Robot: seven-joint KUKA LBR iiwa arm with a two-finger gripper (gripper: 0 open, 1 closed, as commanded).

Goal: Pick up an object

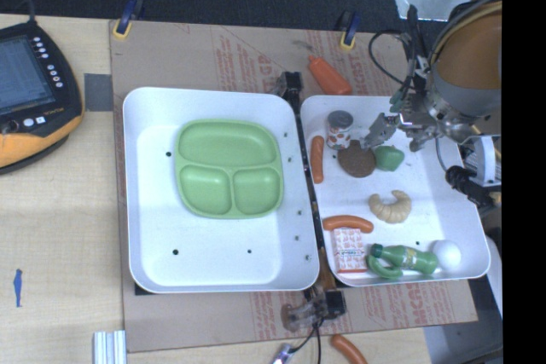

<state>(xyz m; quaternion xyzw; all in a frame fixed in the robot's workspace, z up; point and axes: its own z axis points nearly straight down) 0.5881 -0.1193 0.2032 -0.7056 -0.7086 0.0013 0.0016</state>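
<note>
End effector (386,135) low in right bin (461,222), finger state unclear, hovering by brown disc (357,161) and green piece (389,158). Advice: centre over one item, avoid can (339,130), descend straight.

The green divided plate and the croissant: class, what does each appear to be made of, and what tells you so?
Green divided plate: probably moulded plastic, smooth, even colour, soft sheen. Croissant: likely a plastic toy, with a uniform tan, slightly glossy surface; real pastry cannot be excluded.
</note>
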